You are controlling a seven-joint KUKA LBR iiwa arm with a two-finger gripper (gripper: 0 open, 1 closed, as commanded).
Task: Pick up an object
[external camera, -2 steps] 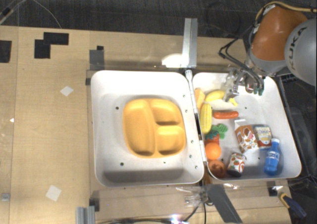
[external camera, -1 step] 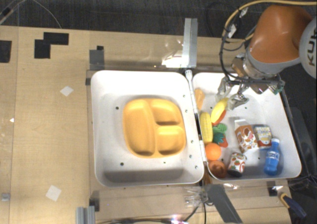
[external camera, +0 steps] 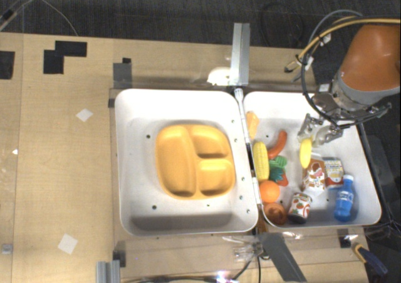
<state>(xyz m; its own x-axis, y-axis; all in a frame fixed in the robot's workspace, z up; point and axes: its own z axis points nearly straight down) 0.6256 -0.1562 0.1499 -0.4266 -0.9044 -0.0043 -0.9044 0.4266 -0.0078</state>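
The gripper point(external camera: 317, 130) hangs over the upper part of the right bin point(external camera: 369, 169), under the grey wrist and the orange band of the arm point(external camera: 373, 56). Its metal fingers point down and to the left, but from this slanted view I cannot tell how far apart they stand, and nothing is visible between them. Just below the gripper lies a small yellow object point(external camera: 305, 152), like a toy banana or lemon, on the bin floor; whether the fingers touch it is not clear.

Below the yellow object there is a red and white packet point(external camera: 314, 175), and beside it to the right a smaller white packet point(external camera: 333, 169). A blue bottle point(external camera: 344, 198) lies near the lower right corner of the bin. A small can with a red label point(external camera: 300, 206) stands near the bottom edge.

On the left side of the same bin a corn cob point(external camera: 260, 159) lies along the wall. Near it are a red-orange chili or sausage shape point(external camera: 277, 144), a green toy point(external camera: 277, 164), an orange ball point(external camera: 269, 191) and a brown round piece point(external camera: 276, 213) at the bottom. A pale yellow piece point(external camera: 252, 123) rests at the top left corner.

The left bin point(external camera: 135, 150) holds a yellow tray with compartments point(external camera: 194, 159), in its middle. Both bins sit side by side on the wooden bench point(external camera: 56, 169).
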